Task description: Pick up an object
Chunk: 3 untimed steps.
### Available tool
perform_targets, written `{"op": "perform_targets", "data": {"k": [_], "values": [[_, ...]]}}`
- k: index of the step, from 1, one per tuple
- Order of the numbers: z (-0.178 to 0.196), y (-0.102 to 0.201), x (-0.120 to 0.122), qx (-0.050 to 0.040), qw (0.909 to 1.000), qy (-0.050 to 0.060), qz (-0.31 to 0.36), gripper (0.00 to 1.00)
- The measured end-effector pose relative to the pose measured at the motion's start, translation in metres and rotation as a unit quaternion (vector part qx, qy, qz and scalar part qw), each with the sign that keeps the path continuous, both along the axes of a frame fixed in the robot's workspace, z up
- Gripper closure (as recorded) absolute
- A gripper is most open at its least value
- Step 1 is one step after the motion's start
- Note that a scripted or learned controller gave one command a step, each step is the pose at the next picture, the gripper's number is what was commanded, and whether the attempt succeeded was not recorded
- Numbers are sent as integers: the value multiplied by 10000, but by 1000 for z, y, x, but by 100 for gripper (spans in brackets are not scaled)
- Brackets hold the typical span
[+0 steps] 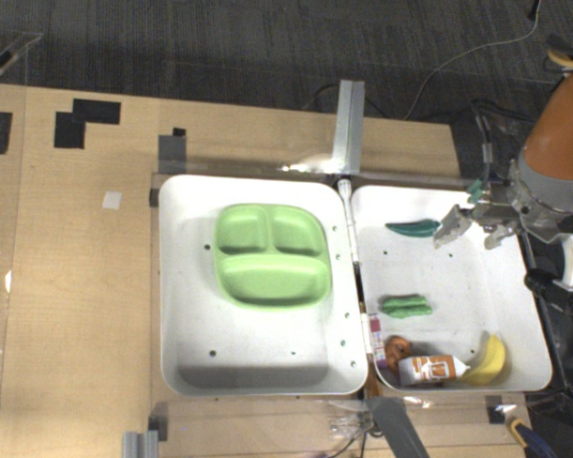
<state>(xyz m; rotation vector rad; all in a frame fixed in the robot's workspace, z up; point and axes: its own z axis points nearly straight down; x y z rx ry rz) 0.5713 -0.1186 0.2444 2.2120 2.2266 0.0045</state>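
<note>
While the gripper [473, 231] hovers spread, a curved banana [489, 360] lies nearby.

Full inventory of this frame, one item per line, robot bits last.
white bins: 2, white, side by side on the bench
divided plate: 1, light green, middle of left bin
teal pepper-like item: 1, dark green-teal, top of right bin
green item: 1, green, middle of right bin
banana: 1, yellow, bottom right corner of right bin
small carton: 1, white and orange, bottom of right bin
brown item: 1, reddish brown, beside carton
arm: 1, grey and orange, right side
end effector: 1, grey, over top right of right bin
</note>
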Motion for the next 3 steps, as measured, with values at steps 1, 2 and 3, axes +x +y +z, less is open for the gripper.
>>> {"op": "perform_targets", "data": {"k": [1,2,3], "values": [[-49,-41,-55,-1,9995,5,-303,0],[-117,-71,-84,-1,9995,7,-311,0],[-123,-85,-83,-6,10000,-6,15,0]]}}
